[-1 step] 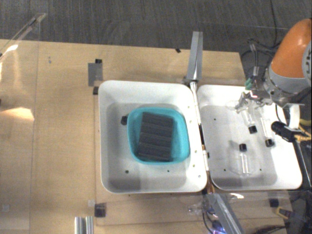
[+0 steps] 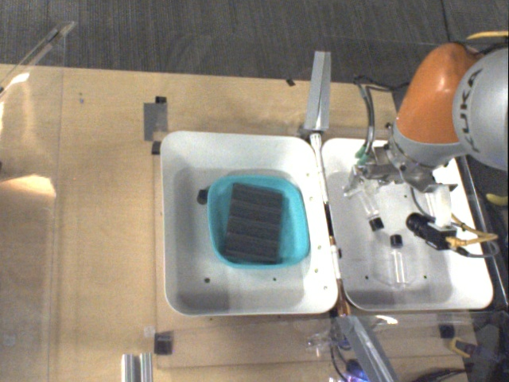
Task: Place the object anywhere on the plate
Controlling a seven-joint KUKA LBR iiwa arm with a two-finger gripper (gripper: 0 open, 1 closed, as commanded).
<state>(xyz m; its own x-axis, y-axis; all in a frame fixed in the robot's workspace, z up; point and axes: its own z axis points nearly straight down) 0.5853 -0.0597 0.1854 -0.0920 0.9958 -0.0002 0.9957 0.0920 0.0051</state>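
A teal plate (image 2: 296, 231) lies in the left white bin (image 2: 183, 277). On the plate rests a dark grey ribbed block (image 2: 254, 221), lying flat near its middle. My gripper (image 2: 385, 231) hangs over the right white bin (image 2: 469, 293), well to the right of the plate and apart from the block. Its two clear fingers (image 2: 371, 210) with black tips stand apart, open, and nothing sits between them. The grey arm with its orange band (image 2: 433, 94) comes in from the upper right.
A small black piece (image 2: 203, 196) lies just off the plate's left rim in the left bin. A grey metal bar (image 2: 319, 90) stands behind the divide between the bins. Black and yellow cabling (image 2: 445, 237) trails beside the gripper.
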